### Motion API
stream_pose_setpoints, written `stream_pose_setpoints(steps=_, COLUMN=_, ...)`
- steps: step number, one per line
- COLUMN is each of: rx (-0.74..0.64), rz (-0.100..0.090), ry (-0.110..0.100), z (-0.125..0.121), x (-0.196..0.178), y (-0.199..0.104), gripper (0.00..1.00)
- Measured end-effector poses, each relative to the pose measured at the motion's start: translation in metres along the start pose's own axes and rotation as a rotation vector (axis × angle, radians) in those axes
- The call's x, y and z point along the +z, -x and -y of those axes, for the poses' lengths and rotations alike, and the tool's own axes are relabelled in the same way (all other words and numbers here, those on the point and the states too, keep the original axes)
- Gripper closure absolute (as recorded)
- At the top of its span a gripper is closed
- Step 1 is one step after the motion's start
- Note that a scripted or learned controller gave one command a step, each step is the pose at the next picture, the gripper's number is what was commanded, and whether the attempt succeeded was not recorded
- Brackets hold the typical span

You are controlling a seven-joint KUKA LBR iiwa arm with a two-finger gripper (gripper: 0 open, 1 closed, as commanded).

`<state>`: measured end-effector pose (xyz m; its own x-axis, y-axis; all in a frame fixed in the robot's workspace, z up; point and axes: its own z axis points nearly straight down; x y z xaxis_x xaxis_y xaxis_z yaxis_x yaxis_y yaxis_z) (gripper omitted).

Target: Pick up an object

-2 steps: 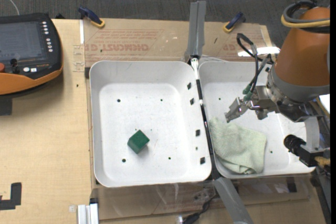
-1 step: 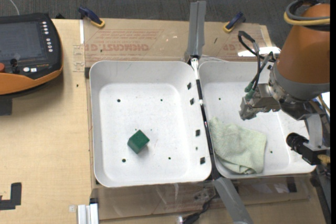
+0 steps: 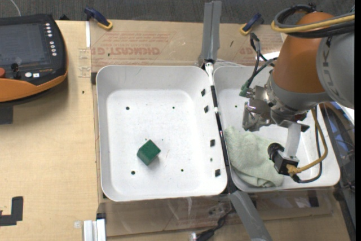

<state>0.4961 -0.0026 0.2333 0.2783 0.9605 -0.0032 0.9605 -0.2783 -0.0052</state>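
The arm reaches in from the right and hangs low over the right bin (image 3: 333, 175), its orange band above the wrist and its gripper (image 3: 252, 119) pointing down toward the left half of that bin. Directly below and just beside the gripper lies a pale green cloth (image 3: 248, 158), crumpled against the bin's left wall and front corner. Whether the gripper's tips touch the cloth cannot be made out, since the wrist body and cables cover much of that spot. Nor can I tell how the gripper stands, apart or together; nothing is visibly caught in it.

The left bin (image 3: 107, 121) carries a small dark green cube (image 3: 149, 152), sitting tilted on the floor toward the front left, well apart from the arm. A teach pendant (image 3: 28, 56) rests on the tabletop (image 3: 45, 166) at the far left, clear of both bins.

As for progress, the pick seems not yet accomplished: both candidate objects lie in their bins and neither is lifted. Judging by the arm's position, the cloth is the likely target, and the work appears to be at the descent or grasp stage. What remains is to close on the fabric, raise it clear of the bin floor, and show it hanging free. Soft cloth may slip or only partly gather, so the lift is the real test.
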Motion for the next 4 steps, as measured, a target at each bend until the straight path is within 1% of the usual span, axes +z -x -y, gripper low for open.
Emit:
stream_pose_setpoints(steps=1, rx=0.201, rz=0.000, ry=-0.001, z=0.006, x=0.043, y=-0.036, gripper=1.00)
stream_pose_setpoints(steps=2, rx=0.449, rz=0.000, ry=0.001, z=0.038, x=0.033, y=-0.063, gripper=1.00)
stream_pose_setpoints(steps=3, rx=0.709, rz=0.000, ry=0.000, z=0.021, x=0.043, y=-0.004, gripper=1.00)
stream_pose_setpoints(steps=4, rx=0.622, rz=0.000, ry=-0.001, z=0.010, x=0.043, y=0.032, gripper=1.00)
